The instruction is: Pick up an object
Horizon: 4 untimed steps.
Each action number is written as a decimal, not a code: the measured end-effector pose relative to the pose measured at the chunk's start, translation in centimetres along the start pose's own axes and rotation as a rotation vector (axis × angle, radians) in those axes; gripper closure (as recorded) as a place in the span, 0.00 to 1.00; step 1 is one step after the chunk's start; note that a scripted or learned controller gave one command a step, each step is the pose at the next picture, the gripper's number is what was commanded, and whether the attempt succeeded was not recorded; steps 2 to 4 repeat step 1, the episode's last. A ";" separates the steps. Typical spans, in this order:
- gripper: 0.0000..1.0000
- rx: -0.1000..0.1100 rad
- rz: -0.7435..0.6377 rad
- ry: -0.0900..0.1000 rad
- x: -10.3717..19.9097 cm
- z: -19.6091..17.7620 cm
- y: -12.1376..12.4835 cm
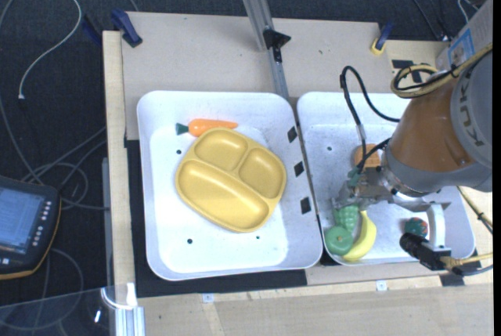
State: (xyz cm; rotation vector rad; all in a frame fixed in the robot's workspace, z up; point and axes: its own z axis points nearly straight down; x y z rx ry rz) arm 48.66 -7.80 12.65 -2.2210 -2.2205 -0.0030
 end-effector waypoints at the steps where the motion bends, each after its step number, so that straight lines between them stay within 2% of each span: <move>1: 1.00 -0.005 -0.001 -0.003 -0.4 -4.5 -0.3; 4: 1.00 -0.005 -0.001 -0.003 -0.4 -4.5 -0.3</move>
